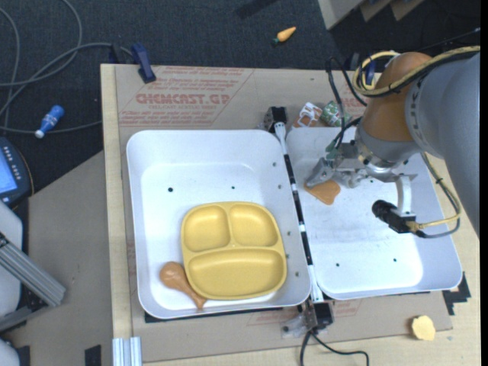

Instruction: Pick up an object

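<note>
camera view: tool [324,175] by orange piece [325,193] (right bin [381,269]), yellow tray [232,250] left

A small flat orange-tan piece [325,193] lies on the floor of the right bin, just below and left of my gripper [329,171]. It looks touching or nearly so at my fingertips, close to the bin's left wall.

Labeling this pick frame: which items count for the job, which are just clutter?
Job:
- end effector, low in the right bin
- orange piece at its tip
- yellow divided tray, left bin
- orange drumstick toy

Clutter:
- blue clip
- blue bottle
- yellow lump
- orange bit
</note>
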Tool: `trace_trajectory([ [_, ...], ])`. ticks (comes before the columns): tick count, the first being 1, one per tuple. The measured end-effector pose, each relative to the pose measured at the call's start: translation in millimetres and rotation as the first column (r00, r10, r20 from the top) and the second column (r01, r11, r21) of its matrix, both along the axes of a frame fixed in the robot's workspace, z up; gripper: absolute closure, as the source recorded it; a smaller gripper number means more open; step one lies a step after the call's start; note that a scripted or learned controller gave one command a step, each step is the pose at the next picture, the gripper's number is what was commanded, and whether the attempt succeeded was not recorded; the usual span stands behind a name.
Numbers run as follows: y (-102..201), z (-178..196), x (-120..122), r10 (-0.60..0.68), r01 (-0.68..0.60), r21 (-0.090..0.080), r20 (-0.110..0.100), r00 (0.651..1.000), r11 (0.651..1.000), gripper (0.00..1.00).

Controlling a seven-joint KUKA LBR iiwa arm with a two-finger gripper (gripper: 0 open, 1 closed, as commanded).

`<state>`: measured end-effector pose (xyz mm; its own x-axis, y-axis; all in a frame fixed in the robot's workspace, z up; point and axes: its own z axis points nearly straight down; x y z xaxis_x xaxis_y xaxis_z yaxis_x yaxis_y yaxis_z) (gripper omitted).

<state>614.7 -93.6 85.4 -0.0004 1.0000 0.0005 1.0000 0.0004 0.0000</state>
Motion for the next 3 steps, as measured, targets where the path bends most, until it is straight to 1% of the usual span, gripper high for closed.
trace_trajectory([
  [1,-0.1,-0.2,-12.3,-0.001,0.001,0.000,-0.001,1.000,1.000,0.00],
  [2,2.1,-0.4,-4.4,0.000,0.000,-0.001,0.002,1.000,1.000,0.00],
  [3,2.5,10.6,-3.5,-0.001,0.001,-0.001,0.005,1.000,1.000,1.00],
])
